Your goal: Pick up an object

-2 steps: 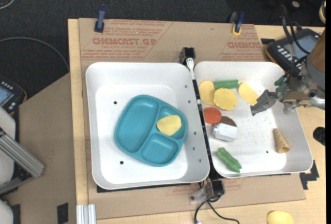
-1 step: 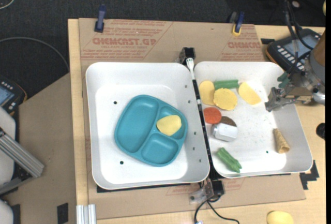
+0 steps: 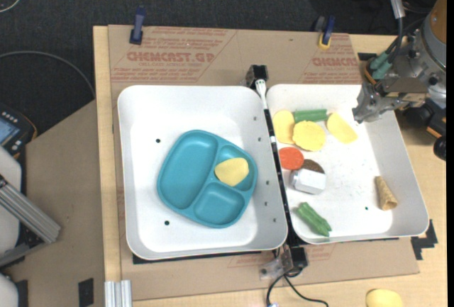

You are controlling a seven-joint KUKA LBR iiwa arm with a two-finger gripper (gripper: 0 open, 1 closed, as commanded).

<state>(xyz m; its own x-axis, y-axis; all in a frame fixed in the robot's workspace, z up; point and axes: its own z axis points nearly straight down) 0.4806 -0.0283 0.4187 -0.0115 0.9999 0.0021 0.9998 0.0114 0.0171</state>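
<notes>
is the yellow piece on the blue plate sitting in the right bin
No, the blue plate with the yellow piece lies in the left bin.

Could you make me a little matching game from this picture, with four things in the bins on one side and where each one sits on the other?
Things:
1. blue plate
2. orange disc
3. brown cone
4. gripper

Places:
A. above the right bin's far right corner
B. near the right bin's right wall
C. in the left bin, carrying a yellow piece
D. in the right bin, close to the divider between the bins

Pairs: 1-C, 2-D, 3-B, 4-A
</notes>
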